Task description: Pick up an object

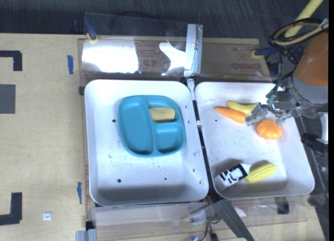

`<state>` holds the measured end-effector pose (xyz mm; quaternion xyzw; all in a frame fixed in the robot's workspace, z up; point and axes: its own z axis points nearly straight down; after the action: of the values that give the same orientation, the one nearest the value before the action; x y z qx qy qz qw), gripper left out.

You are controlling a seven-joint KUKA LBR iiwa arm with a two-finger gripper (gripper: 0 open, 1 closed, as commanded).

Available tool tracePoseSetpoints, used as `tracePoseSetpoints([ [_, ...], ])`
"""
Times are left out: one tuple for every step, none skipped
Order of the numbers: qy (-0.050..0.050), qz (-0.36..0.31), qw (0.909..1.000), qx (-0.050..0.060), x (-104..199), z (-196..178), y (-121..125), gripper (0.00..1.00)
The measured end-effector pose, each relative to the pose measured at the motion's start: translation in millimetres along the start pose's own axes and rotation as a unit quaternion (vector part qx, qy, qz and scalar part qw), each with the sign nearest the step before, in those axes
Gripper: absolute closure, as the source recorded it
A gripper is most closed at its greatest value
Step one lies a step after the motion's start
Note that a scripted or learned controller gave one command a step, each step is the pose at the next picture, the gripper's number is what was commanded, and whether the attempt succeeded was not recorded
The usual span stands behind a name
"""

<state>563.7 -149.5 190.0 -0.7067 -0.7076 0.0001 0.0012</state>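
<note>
My gripper (pixel 259 115) hangs low over the upper part of the right bin (pixel 297 182), reaching in from the right. Its tip is just right of an orange carrot (pixel 229 113) and a yellow banana-like piece (pixel 241 107), which lie side by side. A small orange pumpkin-like fruit (pixel 269 130) sits directly below the gripper, touching or nearly touching it. A yellow corn cob (pixel 260 172) lies near the bin's front, beside a black-and-white piece (pixel 232 175). I see nothing held in the gripper.
The left bin (pixel 99 172) holds a blue divided plate (pixel 136 125) with a yellow block (pixel 162 114) in its upper right compartment. A metal divider (pixel 195 125) separates the bins. Cables and a yellow hose (pixel 305 13) hang at the upper right.
</note>
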Motion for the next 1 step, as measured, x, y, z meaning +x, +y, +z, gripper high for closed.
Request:
tracePoseSetpoints([
  [0.0,-0.038,0.9993,-0.003,-54.7,96.6,30.4,0.0],
])
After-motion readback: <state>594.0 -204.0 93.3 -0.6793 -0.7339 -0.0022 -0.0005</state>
